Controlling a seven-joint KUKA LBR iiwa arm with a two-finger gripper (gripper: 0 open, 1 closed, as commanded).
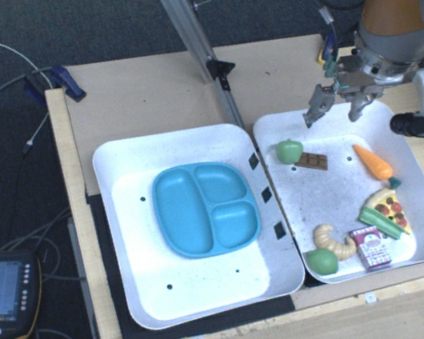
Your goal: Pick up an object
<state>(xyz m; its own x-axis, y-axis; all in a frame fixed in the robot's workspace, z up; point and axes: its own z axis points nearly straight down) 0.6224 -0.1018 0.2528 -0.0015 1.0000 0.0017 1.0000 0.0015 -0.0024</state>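
Hand [341, 106] hangs spread and empty above the right bin's [419, 169] far rim; I'd worry a straight drop strikes that rim, missing the carrot [373, 161].

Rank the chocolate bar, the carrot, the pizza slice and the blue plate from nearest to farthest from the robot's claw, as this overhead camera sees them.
Measured from the gripper, at the right bin's top edge:
1. Chocolate bar, just below it, top of the right bin.
2. Carrot, right side of that bin; only slightly farther, nearly a tie.
3. Pizza slice, lower right of that bin.
4. Blue plate, in the left bin.
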